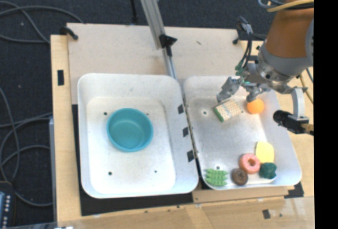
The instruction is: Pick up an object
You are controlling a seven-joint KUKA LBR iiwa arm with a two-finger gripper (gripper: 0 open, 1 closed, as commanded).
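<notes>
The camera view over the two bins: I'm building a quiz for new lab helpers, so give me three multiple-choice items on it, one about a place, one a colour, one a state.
1. Where does the round teal plastic bowl lie?
A. in the left shallow white bin
B. in the right shallow white bin
C. on the bare bench

2. What colour is the small ball beside the two-finger gripper?
A. blue
B. orange
C. black

3. How does the teal bowl sit?
A. upside down
B. on its side
C. upright, mouth up

Answers:
1 A, the bowl rests alone on the left bin's floor.
2 B, the ball by the gripper is plainly orange.
3 C, its hollow inside faces the camera.
</notes>
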